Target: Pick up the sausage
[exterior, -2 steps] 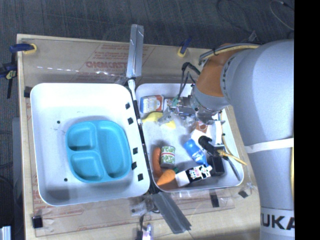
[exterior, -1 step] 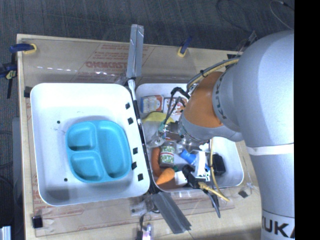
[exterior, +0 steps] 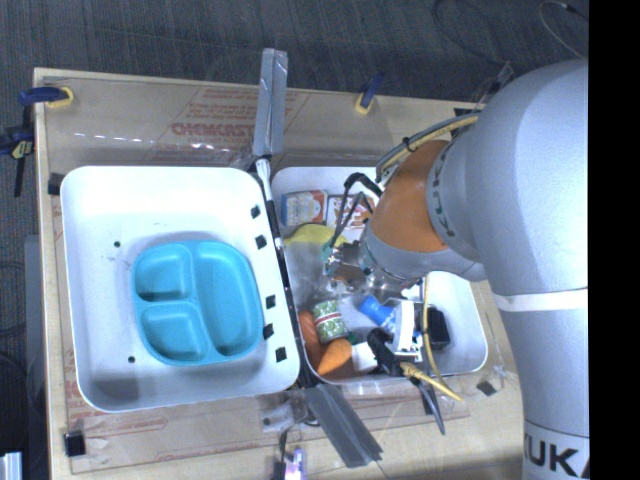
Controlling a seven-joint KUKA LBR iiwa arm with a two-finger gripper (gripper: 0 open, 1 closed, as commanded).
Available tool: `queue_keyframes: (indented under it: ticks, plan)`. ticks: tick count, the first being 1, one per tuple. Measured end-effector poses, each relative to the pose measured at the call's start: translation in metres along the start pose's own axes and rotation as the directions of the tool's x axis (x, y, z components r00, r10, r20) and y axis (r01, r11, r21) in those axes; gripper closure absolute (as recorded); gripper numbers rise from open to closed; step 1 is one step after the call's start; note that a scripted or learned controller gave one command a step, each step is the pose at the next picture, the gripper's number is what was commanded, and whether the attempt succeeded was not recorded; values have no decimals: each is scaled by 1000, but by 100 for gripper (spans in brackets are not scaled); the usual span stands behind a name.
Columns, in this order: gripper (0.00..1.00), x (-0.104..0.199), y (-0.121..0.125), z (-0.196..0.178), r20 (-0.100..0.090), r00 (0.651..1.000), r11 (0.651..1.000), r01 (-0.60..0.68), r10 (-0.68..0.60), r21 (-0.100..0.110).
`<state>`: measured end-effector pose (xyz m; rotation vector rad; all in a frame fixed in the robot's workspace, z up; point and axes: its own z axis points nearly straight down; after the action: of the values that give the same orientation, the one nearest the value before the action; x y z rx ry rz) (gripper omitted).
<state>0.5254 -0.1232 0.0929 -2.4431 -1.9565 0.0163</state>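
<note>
1. The large grey robot arm with its orange wrist band (exterior: 410,208) reaches in from the right and hangs over the right-hand shallow white bin (exterior: 470,343), hiding much of what lies inside it.
2. The left-hand shallow white bin (exterior: 100,218) sits just beside it, the two separated by a grey divider strip; it holds a turquoise plastic plate with three compartments (exterior: 195,303), probably placed there as a drop-off spot for picked items.
3. The right bin is crowded: a yellow banana-like piece (exterior: 308,235) and a small printed packet (exterior: 304,208) lie near its far wall, and a green-and-white patterned can (exterior: 329,320) and a blue-capped small bottle (exterior: 377,311) sit in the middle.
4. The sausage is most likely the reddish-brown rounded piece (exterior: 309,330) against the bin's left wall, touching an orange carrot-like piece (exterior: 334,358); the identification is a judgement, since clutter overlaps it.
5. The two-finger gripper (exterior: 345,268) points down into the clutter, above and to the right of that piece. Whether its fingers are spread or closed cannot be told, and nothing is visibly held.
</note>
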Motion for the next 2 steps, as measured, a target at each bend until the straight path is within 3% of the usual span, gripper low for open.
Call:
queue_keyframes:
  ticks: [1,2]
  plan:
    - [100,103,14,-69,4,932,932,361,-361,-7]
    - [100,152,91,-234,6,880,880,474,-474,-8]
